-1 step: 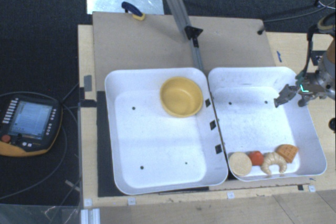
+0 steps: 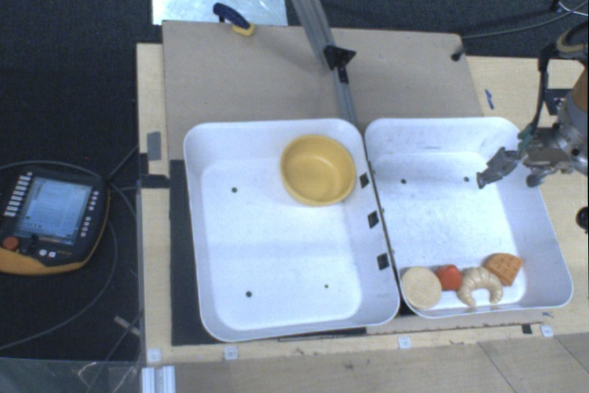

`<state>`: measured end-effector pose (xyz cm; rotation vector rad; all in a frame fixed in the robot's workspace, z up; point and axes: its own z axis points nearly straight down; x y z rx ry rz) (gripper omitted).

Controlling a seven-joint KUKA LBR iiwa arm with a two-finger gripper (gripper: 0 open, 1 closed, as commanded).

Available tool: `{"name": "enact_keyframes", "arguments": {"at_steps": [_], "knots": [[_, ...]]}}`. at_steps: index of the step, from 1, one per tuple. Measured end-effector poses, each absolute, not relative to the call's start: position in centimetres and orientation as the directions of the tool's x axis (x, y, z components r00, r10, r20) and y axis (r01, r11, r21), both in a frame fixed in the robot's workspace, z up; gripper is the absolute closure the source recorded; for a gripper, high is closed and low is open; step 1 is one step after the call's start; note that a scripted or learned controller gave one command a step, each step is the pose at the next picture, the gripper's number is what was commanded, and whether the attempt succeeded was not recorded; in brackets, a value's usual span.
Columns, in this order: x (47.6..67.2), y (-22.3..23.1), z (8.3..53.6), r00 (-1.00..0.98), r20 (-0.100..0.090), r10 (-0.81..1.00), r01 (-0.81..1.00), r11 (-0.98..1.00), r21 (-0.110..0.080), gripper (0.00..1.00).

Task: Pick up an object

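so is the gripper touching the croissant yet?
Apart. The camera view shows the gripper over the right bin's upper right, with bare white bin floor between it and the croissant at the bottom edge.

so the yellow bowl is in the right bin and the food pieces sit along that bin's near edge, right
Not quite. The camera view shows the yellow bowl in the left bin, near its far edge. The food pieces do sit along the right bin's near edge.
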<state>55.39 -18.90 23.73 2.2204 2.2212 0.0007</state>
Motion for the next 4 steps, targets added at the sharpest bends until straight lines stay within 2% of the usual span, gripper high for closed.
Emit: {"name": "enact_keyframes", "arguments": {"at_steps": [1, 3, 4], "knots": [[54.6, -18.1, 18.5, 0.0, 0.001, 1.0, 1.0, 0.0, -0.003, 0.0], [54.9, -18.1, 9.0, 0.0, 0.001, 1.0, 1.0, 0.0, -0.003, 0.0], [55.1, -18.1, 10.3, 0.0, -0.001, 1.0, 1.0, 0.0, 0.002, 1.0]]}}
